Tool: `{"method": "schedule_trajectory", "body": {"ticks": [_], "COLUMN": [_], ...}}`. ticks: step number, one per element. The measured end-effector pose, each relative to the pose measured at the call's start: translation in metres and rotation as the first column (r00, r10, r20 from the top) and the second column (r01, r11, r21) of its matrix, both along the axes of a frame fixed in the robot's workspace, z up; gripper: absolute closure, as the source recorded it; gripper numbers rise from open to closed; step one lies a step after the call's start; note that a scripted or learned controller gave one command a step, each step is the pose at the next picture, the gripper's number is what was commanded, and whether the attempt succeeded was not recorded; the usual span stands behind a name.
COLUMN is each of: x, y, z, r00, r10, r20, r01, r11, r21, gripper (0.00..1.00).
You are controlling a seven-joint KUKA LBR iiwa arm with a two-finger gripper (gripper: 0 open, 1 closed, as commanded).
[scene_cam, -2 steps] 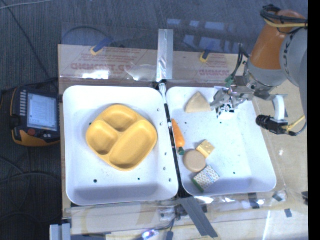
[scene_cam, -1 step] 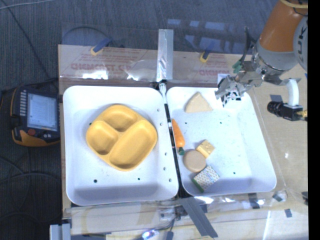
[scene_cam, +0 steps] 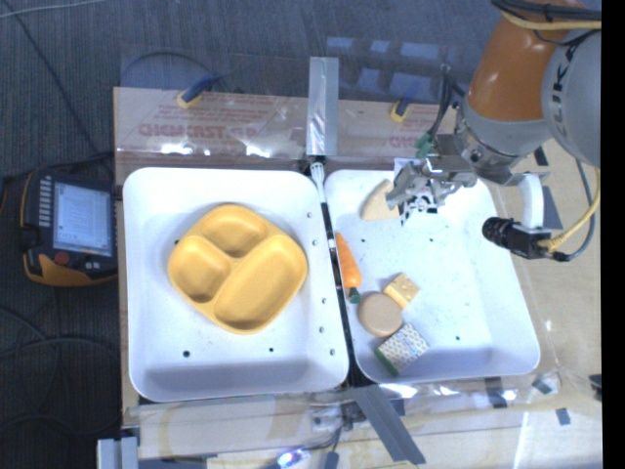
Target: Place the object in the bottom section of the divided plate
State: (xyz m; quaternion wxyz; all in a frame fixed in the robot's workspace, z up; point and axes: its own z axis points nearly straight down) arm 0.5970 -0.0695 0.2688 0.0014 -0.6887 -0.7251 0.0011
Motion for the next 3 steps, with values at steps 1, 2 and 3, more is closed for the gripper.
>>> {"method": "schedule_trajectory", "body": {"ticks": [1,2,3], "x": [0.004,0.004,0.029], "y": [0.072,0.072,0.153], "z": [-0.039,-0.038,-0.008], "r00": [0.994,0.994,1.000], "r10": [0.106,0.105,-0.007], "r20": [-0.002,-0.001,0.000], "r01": [-0.106,-0.105,0.007], "r11": [0.994,0.994,1.000], "r21": [-0.001,0.000,-0.001], "gripper": [1.00,0.00,0.00]}}
